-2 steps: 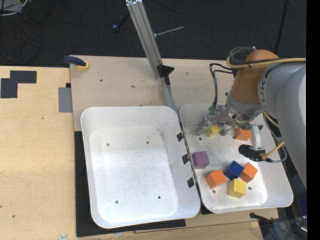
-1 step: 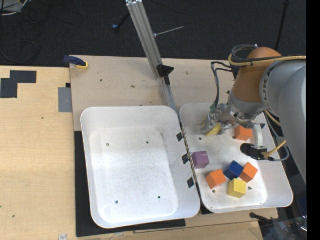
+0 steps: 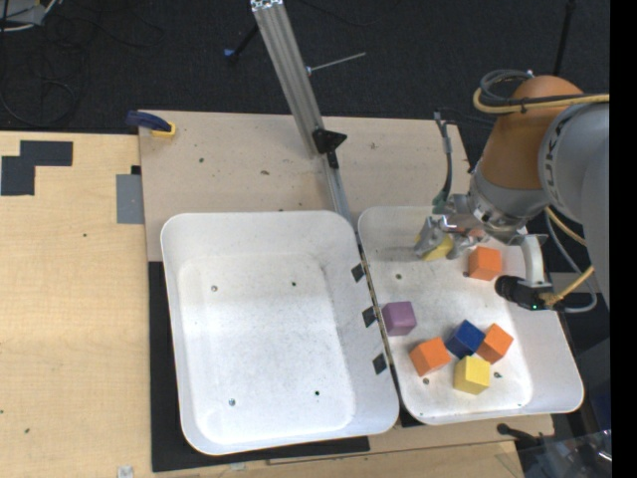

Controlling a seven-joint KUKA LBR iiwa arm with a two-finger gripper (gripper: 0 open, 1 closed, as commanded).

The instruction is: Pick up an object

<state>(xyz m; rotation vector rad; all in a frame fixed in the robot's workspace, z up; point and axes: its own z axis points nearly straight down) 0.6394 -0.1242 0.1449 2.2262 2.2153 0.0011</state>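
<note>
Gripper [image 3: 441, 237] low over the far end of the right bin [image 3: 557, 391], at the end of the grey arm [image 3: 537, 157] reaching in from the right. Fingers close together, apparently pinched on a small yellow piece [image 3: 435, 251] at their tips; too small and blurred to tell how firm the grip is, or whether the piece touches the bin floor. Just right of the gripper, an orange block [image 3: 486, 263], apart from the fingers. Nearer the middle of the same bin, a purple cube [image 3: 399, 317] by the left wall. Toward the near end, a tight cluster: orange cube [image 3: 430, 355], blue cube [image 3: 465, 339], second orange cube [image 3: 496, 343], yellow cube [image 3: 473, 374]. Left bin [image 3: 189, 267] alongside, white and shallow.
</note>
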